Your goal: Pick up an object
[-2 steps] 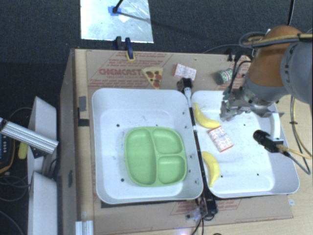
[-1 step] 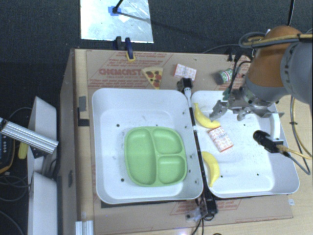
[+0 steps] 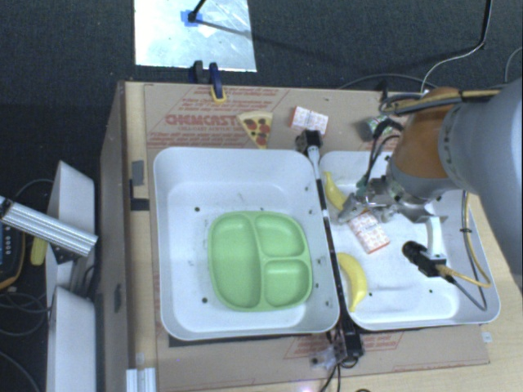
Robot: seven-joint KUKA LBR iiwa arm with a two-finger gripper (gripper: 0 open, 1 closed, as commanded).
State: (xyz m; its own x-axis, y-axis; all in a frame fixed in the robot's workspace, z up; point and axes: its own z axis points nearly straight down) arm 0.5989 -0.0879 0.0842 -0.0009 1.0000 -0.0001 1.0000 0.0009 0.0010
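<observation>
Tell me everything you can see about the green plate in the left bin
The green plate is pale green, looks like smooth plastic, and is a rounded square with three compartments: one large along its left side and two smaller on its right. All three look bare. It lies flat and right side up on the floor of the left bin, a little right of centre and slightly turned. Nothing but the bin floor touches it; its right edge sits close to the bin's right wall.

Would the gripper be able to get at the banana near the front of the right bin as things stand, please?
Probably yes: the banana lies uncovered in the right bin, apart from the small box, and the gripper is just beyond it.
</observation>
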